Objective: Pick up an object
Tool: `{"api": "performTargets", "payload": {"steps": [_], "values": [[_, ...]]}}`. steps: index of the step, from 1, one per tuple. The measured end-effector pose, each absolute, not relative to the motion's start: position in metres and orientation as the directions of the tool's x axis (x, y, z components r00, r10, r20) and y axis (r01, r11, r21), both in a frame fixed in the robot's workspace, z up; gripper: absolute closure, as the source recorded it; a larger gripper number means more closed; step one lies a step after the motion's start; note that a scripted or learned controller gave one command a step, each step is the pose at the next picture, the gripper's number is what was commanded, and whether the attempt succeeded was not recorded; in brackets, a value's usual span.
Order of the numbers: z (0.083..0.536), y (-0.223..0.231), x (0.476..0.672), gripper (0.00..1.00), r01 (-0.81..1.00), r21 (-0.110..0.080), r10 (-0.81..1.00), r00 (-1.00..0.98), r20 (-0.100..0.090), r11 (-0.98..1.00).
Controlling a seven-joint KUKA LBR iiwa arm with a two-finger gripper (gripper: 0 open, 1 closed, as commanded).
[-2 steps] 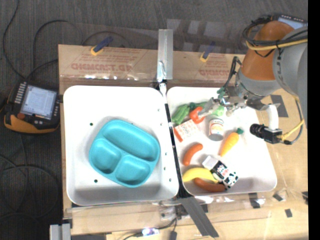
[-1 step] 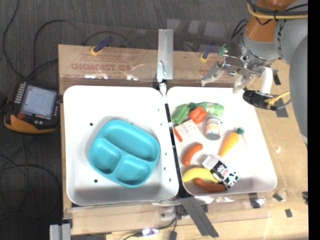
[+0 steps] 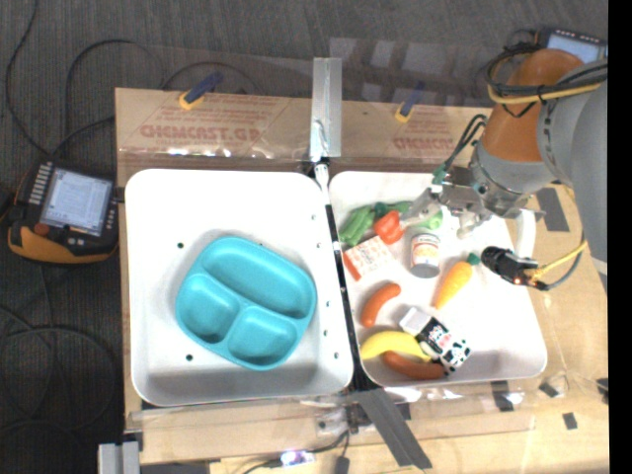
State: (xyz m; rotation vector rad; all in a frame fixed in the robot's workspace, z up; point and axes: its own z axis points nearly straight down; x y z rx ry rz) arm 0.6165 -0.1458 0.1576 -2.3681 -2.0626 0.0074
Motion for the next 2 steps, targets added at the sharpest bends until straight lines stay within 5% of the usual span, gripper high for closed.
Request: {"api": "performTargets", "payload": {"steps": [1, 2], "values": [[0.1049, -0.1834, 0.5680, 0.00, 0.996, -0.004, 0.996, 0.091, -0.001, -0.091], [0.1131, -0.1808, 0.5684, 1.00, 0.996, -0.005, 0.996, 0.088, 0.004, -0.088]]}}
